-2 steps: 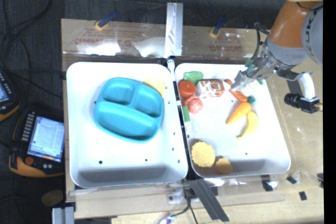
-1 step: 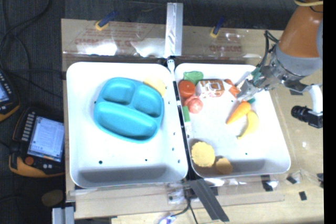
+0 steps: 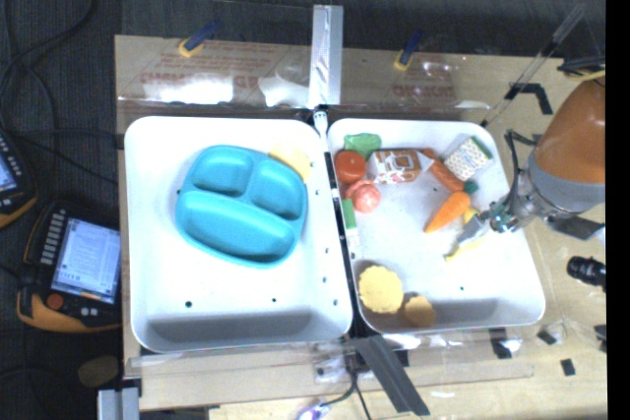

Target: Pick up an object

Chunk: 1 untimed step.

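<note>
The right bin point(image 3: 520, 263) holds several toy foods. An orange carrot point(image 3: 449, 210) lies right of its middle. My gripper point(image 3: 475, 229) is low in this bin near the right wall, just right of and below the carrot's thick end. A small yellow piece point(image 3: 459, 249) shows right beneath the gripper; whether it is touched is unclear. Further left lie a red tomato point(image 3: 365, 198), an orange-red fruit point(image 3: 348, 165), a green item point(image 3: 362, 143) and a printed box point(image 3: 397, 165). A white-and-green packet point(image 3: 468, 156) sits at the back right.
A yellow round biscuit point(image 3: 380, 289) and a brown one point(image 3: 419, 311) lie at the right bin's front. The left bin point(image 3: 157, 310) holds a blue divided plate point(image 3: 241, 202) with a yellow piece point(image 3: 290, 159) behind it. The arm's orange band point(image 3: 581, 138) hangs over the right rim.
</note>
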Tool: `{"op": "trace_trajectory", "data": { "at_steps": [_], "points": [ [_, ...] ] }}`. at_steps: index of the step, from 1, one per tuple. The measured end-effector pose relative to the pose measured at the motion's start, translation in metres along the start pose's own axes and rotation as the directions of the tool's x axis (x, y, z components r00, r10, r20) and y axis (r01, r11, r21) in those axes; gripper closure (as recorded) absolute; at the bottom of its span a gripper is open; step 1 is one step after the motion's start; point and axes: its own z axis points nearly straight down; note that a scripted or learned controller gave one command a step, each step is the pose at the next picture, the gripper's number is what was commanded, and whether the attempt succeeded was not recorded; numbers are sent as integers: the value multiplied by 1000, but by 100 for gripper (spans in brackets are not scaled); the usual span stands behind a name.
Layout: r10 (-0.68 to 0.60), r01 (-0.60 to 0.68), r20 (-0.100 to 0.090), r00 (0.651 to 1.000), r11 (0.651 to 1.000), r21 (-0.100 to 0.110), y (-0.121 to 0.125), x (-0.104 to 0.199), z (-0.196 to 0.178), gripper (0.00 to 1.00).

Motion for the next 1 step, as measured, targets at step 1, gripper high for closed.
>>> {"op": "trace_trajectory", "data": {
  "at_steps": [1],
  "points": [
    [292,-292,2,956,956,1,125,9,-16,100]
  ]
}}
